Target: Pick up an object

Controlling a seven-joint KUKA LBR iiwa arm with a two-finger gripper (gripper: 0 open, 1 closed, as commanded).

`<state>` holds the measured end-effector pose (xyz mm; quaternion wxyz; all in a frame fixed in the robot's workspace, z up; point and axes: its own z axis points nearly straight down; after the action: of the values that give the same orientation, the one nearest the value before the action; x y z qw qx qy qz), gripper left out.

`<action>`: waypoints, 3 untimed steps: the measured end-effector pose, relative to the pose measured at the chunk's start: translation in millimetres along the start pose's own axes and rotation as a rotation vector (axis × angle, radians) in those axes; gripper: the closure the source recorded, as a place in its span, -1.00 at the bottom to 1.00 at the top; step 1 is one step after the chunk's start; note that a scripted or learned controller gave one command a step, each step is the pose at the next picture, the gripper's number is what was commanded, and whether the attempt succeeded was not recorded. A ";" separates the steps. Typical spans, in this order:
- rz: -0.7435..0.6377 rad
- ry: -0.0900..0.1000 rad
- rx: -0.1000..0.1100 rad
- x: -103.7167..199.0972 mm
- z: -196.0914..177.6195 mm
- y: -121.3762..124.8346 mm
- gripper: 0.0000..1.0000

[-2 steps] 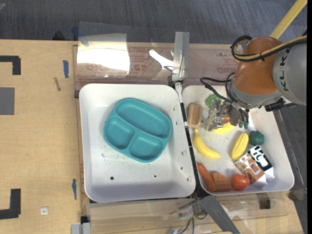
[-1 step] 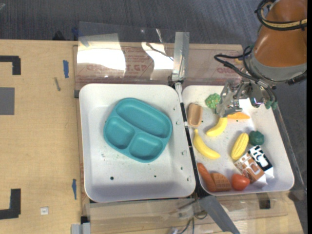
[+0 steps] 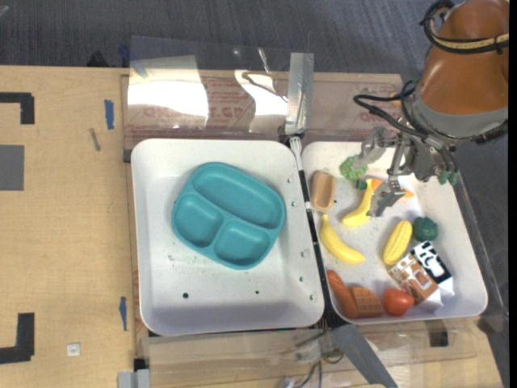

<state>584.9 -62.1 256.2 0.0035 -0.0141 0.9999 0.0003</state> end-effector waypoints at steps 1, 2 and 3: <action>0.085 -0.002 0.001 4.6 155.9 -27.7 -1.00; 0.083 -0.009 0.001 2.6 145.1 -26.8 1.00; -0.001 -0.008 0.005 -36.9 80.0 -104.6 1.00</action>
<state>625.4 -165.6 176.5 0.0074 -0.0144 0.9999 -0.0023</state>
